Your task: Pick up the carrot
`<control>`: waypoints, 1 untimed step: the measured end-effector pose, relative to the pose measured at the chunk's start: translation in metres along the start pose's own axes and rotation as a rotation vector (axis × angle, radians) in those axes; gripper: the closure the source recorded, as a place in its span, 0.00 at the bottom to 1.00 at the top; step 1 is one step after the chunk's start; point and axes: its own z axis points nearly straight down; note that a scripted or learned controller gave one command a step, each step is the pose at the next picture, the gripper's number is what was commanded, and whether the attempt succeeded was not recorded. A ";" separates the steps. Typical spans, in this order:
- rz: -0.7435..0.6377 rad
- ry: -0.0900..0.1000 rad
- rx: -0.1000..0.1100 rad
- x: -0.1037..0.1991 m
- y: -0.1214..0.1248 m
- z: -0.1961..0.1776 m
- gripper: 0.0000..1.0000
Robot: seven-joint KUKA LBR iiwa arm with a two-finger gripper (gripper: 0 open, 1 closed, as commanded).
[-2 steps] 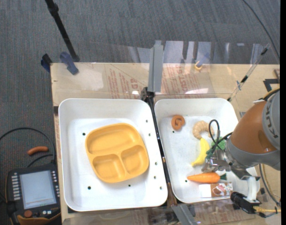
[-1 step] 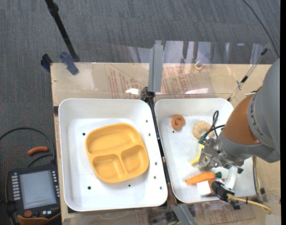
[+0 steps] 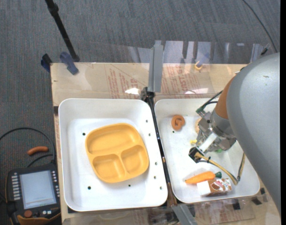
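Observation:
The carrot (image 3: 200, 177) is orange with a small green top at its right end. It lies flat near the front edge of the right bin (image 3: 180, 184), pointing left. My gripper (image 3: 205, 137) hangs over the middle of the same bin, above and behind the carrot and clear of it. The arm's grey body covers the bin's right side.
A brown and white carton (image 3: 216, 186) lies just in front of the carrot, almost touching it. A brown ring-shaped pastry (image 3: 178, 122) sits at the back left of the right bin. The left bin (image 3: 72, 125) holds a yellow divided plate (image 3: 116, 152).

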 end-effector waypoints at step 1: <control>-0.424 0.001 -0.003 -0.007 0.016 -0.103 1.00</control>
